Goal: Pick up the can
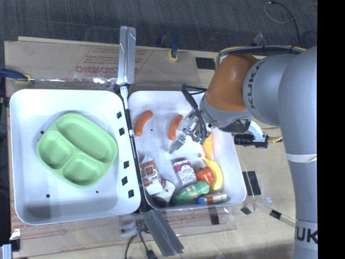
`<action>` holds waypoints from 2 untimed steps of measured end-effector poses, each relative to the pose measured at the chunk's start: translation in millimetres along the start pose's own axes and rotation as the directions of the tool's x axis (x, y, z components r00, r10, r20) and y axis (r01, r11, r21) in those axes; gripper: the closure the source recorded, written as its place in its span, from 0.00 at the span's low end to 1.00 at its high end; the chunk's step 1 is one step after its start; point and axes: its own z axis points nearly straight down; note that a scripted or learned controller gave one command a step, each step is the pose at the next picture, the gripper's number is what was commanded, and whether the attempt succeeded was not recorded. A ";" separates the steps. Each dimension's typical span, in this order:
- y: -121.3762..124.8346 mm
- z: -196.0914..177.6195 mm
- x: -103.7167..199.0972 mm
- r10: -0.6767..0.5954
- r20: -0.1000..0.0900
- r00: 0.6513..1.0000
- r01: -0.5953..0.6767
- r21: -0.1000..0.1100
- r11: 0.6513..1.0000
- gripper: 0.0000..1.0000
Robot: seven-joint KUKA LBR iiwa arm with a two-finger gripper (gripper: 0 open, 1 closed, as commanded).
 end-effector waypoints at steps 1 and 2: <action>-33.2 -81.7 -34.4 -0.097 0.007 0.995 0.097 -0.001 0.995 0.00; -15.6 -79.0 -63.5 0.021 0.006 1.000 -0.021 -0.002 1.000 0.00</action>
